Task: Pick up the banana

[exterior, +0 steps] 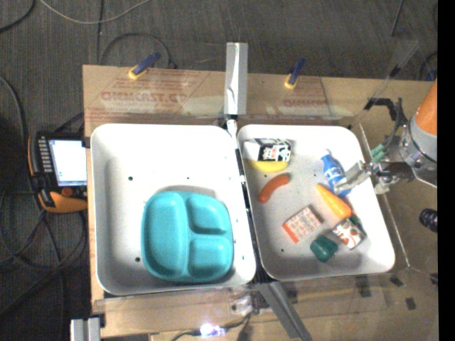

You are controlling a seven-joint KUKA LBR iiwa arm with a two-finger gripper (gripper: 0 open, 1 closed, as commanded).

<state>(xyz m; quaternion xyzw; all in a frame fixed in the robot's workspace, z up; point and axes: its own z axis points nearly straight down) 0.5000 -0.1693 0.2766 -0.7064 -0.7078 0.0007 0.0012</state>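
Left bin (pixel 114 148): teal divided tray (pixel 188 236) near its front edge. Right bin (pixel 370 254): banana (pixel 269 165) at back-left corner, under a black-and-white carton (pixel 270 150). Gripper (pixel 355 176) at right edge beside blue bottle (pixel 330 168); finger state unclear.

Arm (pixel 426 130) at right edge — jaws' state unclear.

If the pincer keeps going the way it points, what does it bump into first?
Probably the blue bottle, just ahead of the pincer. The banana lies farther left. Height is hard to judge here.
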